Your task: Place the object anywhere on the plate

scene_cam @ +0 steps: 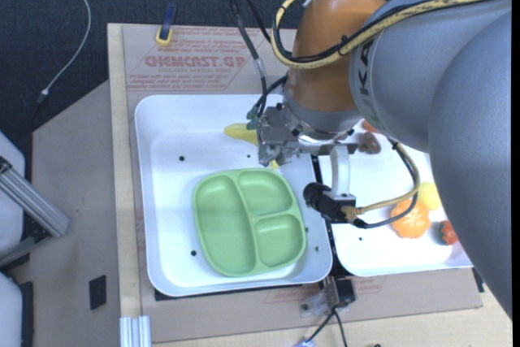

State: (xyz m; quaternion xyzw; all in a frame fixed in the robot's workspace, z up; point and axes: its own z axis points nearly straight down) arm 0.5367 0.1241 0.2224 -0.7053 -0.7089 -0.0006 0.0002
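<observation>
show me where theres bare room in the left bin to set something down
Bare floor runs down the left bin between its left wall and the green plate, and across the upper left corner. The plate's three compartments are bare too. It is crowded at the upper right, where the gripper hangs by a yellow object just above the plate.

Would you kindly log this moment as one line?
tool: above left bin, beside yellow object | green plate: nothing on it | placement: not yet done
</observation>
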